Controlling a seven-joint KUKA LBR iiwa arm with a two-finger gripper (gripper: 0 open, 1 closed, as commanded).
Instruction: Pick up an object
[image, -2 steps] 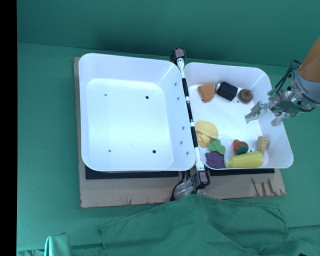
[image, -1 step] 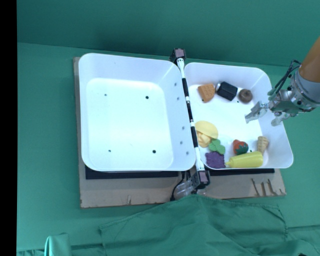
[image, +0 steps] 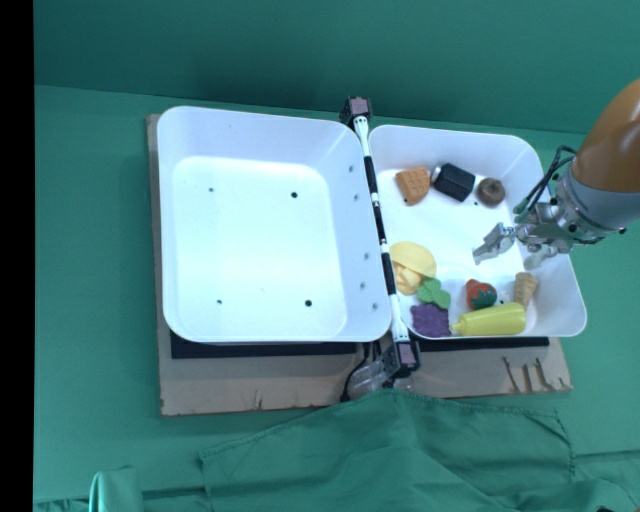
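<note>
Camera view: green cloth (image: 90, 250) covers the bench and backdrop; a rumpled fold of it (image: 400, 455) lies along the near edge. A cardboard sheet (image: 280, 390) sits under two white bins, a black mat strip (image: 260, 349) showing at their near side. The left bin (image: 260, 235) is white, with a few dark dots on its floor. A black-and-white rod (image: 375, 215) runs along the seam between the bins, with dark clamps at both ends.

The right bin (image: 560, 315) holds all the toys. At the far side, a waffle (image: 412, 184), then a black block (image: 454, 181), then a brown donut (image: 490, 191), each just beside the next. Near the seam, a yellow piece (image: 411, 265). Below it a green leaf (image: 434, 293) touching purple grapes (image: 430, 320). A strawberry (image: 480, 294) sits just above a yellow squash (image: 490, 320) along the near wall, and a cone (image: 525, 288) stands by the squash's right end.

The arm (image: 610, 160) comes in from the right, orange band up top, grey wrist below. The gripper (image: 510, 245) hangs over the right side of the right bin, fingers spread, nothing between them. One finger (image: 490, 244) points toward bin centre, bare floor under it. The cone is near the gripper; the strawberry sits a bit further left. The gripper touches no toy.
</note>
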